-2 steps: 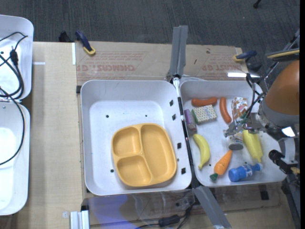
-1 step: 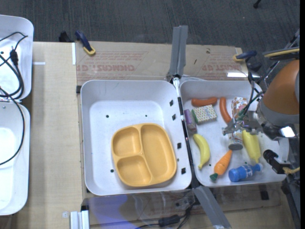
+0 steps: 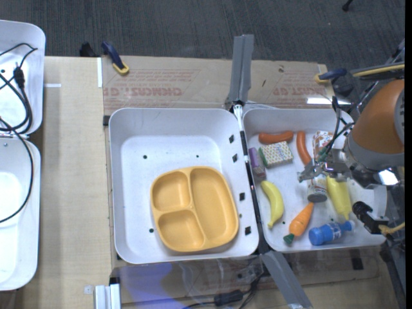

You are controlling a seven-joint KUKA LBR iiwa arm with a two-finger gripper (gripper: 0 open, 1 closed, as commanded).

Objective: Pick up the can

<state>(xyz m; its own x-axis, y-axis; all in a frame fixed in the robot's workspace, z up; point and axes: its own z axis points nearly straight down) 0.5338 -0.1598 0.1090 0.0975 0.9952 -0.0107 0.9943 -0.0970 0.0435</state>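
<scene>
The can (image 3: 318, 196) looks like the small round thing with a reddish-white end in the right bin (image 3: 283, 243), next to the yellow bottle (image 3: 339, 197). The gripper (image 3: 314, 174) hangs right over it and hides its upper part. I cannot tell from this slant whether the gripper touches the can. The grey arm with its orange band (image 3: 380, 118) reaches in from the right.
Around the can lie a carrot (image 3: 299, 221), a blue bottle (image 3: 329, 232), a banana (image 3: 273, 201), two sausages (image 3: 275, 136), a speckled block (image 3: 277, 153) and a white printed packet (image 3: 320, 140). The left bin (image 3: 129, 172) holds a yellow divided plate (image 3: 193, 208).
</scene>
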